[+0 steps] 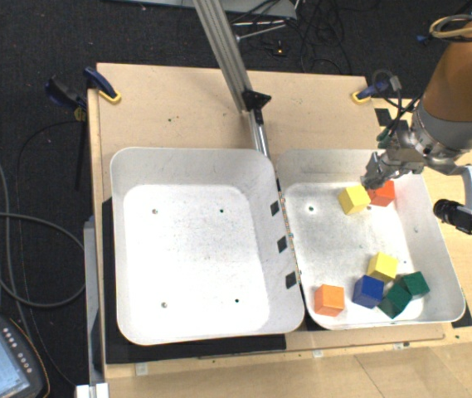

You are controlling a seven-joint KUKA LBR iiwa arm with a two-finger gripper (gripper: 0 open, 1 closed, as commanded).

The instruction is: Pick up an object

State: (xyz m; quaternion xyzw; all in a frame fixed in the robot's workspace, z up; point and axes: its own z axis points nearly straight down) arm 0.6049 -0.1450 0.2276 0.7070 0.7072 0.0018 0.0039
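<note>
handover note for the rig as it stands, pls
Gripper: low at the back of the right bin, right at the red block; grasp not confirmed.
Yellow block sits beside the red one.
Front of the bin: orange, blue, second yellow and two green blocks.
Done: arm at the red block.
Left: grasp and lift.

Two white bins (194,160); seven blocks (354,199): two yellow, two green, orange, blue, red.
</note>
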